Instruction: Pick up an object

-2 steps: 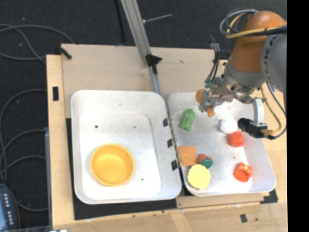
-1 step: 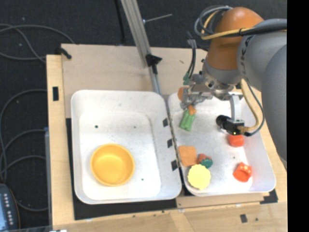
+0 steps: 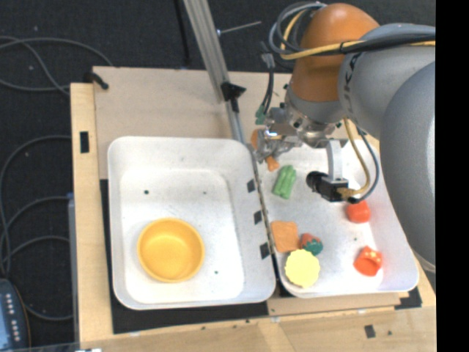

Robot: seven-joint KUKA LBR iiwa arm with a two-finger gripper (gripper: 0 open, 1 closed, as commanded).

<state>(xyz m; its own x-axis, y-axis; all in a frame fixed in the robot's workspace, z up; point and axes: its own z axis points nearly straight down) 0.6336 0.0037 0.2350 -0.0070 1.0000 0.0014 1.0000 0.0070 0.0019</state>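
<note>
My gripper [image 3: 267, 149] hangs over the far left corner of the right bin [image 3: 392, 266], by the wall between the two bins. A small orange piece [image 3: 272, 165] shows just below it, and I cannot tell whether the gripper touches it. A green oblong object [image 3: 283, 182] lies a little nearer the front. Further forward lie an orange-brown square [image 3: 284, 235], a pale yellow disc [image 3: 302, 268] and a small red and green piece [image 3: 311, 244]. Two red objects [image 3: 358, 212] [image 3: 368, 261] rest towards the right side.
The left bin [image 3: 124, 160] holds a yellow bowl [image 3: 171, 249] near its front. A slanted metal rail [image 3: 209, 42] runs down to the bins' far edge. The arm's bulk covers the right bin's far right part. A black fitting [image 3: 327, 185] hangs on a cable beside the green object.
</note>
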